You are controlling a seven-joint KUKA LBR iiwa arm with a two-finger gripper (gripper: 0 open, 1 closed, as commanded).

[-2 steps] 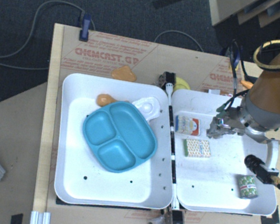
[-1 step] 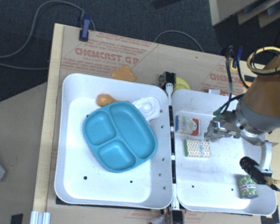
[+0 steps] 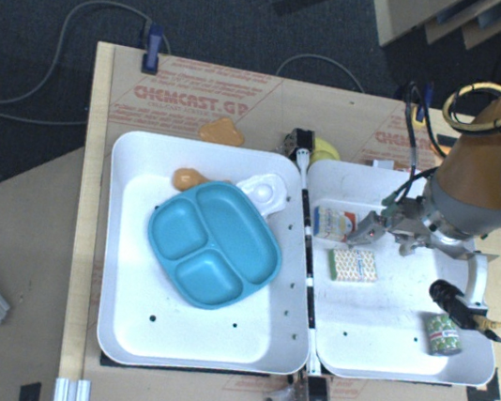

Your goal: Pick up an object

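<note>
Sponge (image 3: 354, 265) with green dots lies flat in my right bin (image 3: 377, 354), just under my hand (image 3: 369, 229). I cannot tell how my hand is set. I should come straight down, then squeeze gently.

Fixed overhead slant onto both bins (image 3: 128, 250)

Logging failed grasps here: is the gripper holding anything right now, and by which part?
Cannot be told. The gripper sits low in the right bin, just above the patterned packet, with nothing seen between its fingertips.
</note>
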